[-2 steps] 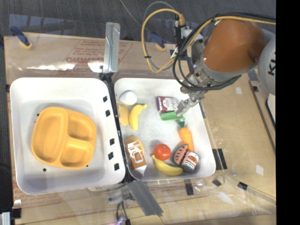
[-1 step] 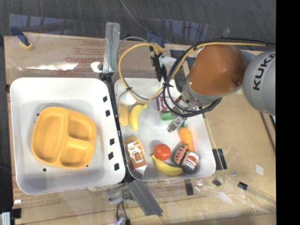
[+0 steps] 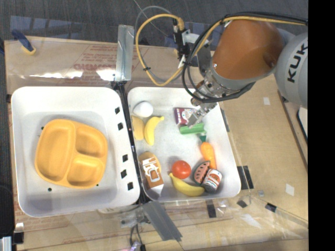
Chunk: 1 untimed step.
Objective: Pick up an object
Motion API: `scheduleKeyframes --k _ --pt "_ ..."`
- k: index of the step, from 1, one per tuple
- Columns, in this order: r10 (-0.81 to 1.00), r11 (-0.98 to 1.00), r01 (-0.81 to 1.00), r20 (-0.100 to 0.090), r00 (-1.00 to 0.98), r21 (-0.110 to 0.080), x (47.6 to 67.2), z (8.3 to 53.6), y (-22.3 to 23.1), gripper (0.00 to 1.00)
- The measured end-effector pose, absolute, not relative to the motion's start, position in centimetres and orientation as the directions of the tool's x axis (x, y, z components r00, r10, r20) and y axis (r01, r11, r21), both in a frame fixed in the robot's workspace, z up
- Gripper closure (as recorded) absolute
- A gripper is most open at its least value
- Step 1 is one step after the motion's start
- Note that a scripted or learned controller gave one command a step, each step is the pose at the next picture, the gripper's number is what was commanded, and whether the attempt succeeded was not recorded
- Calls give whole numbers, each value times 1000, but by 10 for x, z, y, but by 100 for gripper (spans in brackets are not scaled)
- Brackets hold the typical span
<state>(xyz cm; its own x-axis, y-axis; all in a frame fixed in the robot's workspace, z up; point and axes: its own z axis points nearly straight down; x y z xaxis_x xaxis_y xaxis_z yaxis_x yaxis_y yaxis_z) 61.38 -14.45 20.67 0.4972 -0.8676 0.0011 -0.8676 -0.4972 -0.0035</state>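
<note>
Over the right bin point(image 3: 230, 140), the gripper point(image 3: 198, 116) hangs above a green bar point(image 3: 191, 129) lying left-right; finger spacing cannot be judged.

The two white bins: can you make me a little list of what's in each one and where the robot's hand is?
left bin: one yellow divided tray
right bin: white egg, two bananas, carrot, tomato, brown carton, small can, watermelon slice, green piece, purple packet
gripper: low over the right bin's far side, at the green piece and purple packet
fingers: cannot tell if open or shut
held: nothing clearly seen
</note>
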Motion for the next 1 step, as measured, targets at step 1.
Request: scheduleKeyframes --k 1 --pt "-693 -721 -693 -6 721 4 545 161 -191 100"
